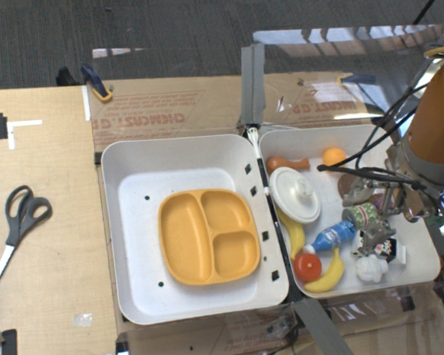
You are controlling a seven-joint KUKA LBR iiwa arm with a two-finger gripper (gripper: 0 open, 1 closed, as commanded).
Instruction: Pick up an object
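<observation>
The right bin point(420, 268) holds several objects. A white round lid point(296, 194) lies at its left, with an orange carrot-like piece point(286, 162) and a small orange ball point(333, 156) behind it. A yellow banana point(327, 276) curves around a red ball point(308, 266) at the front. A blue and white bottle point(334, 237) lies in the middle, beside a green can point(363, 215). A white crumpled item point(371, 268) sits at the front right. My gripper point(378, 233) hangs low over the bin's right half, right by the green can and above the white item.
In the left bin point(126, 219) lies a yellow divided plate point(209, 235). Scissors point(15, 227) rest on the wooden bench at far left. Black cables point(379, 134) trail from the arm over the right bin's back corner.
</observation>
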